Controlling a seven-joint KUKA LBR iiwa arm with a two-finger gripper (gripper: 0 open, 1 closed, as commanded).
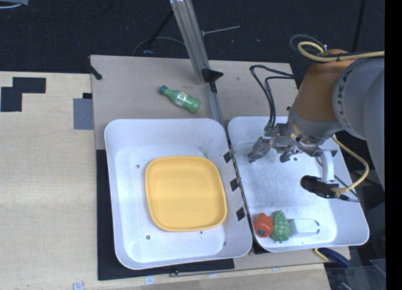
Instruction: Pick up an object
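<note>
The gripper (267,149) hangs over the upper part of the right bin (352,235), and from this slanted look down I cannot tell whether it is parted or closed; nothing shows in its grasp. Here's the relation that matters: the nearest pickable things lie well below the gripper in the view, toward the near edge of that same bin, a touch to its right. That's one red toy (263,224) pressed against one green toy (281,226), with one white piece (306,225) just beside them, the three forming a short row whose long axis runs left to right along the bin's front wall. So the coming move, I'd judge, is a pull back toward that front edge and then a drop. Off to the gripper's left, across the divider, sits one yellow plate (186,193), flat in the left bin (119,150), wide and low, likely a poor grab. Up and left of the gripper, out on the worktop (125,81), lies one green bottle (179,98) on its side, well apart. Two bins, one arm, nothing lifted yet.
</note>
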